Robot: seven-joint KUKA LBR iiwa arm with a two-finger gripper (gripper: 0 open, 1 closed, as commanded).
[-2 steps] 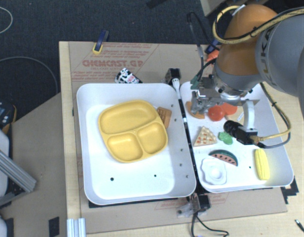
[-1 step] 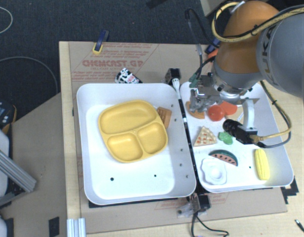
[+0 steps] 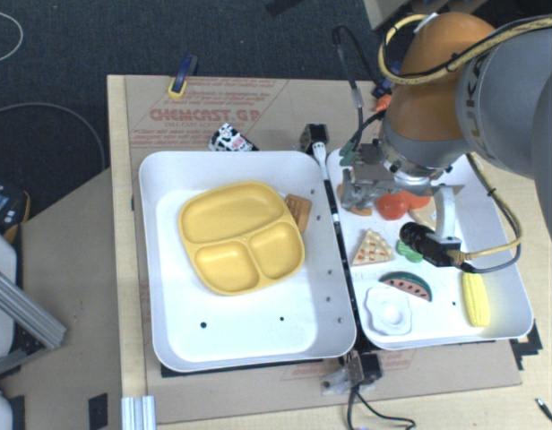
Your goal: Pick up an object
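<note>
While the jaws [image 3: 358, 193], their state untellable, hang above the pizza [image 3: 372, 248], the tomato [image 3: 394, 205] lies beside them, likely the target.

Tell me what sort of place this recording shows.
Likely a robotics lab's grasping test bench: two shallow white bins on a cardboard sheet, toy food like a plastic pizza slice, and loose cables.

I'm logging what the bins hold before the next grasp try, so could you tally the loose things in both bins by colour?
Yellow: 2, the divided plate and the corn cob
Orange or brown: 2, the pizza slice and the waffle piece
Red: 2, the tomato-like piece and the watermelon slice
White: 1, the fried egg
Total: 7
</note>
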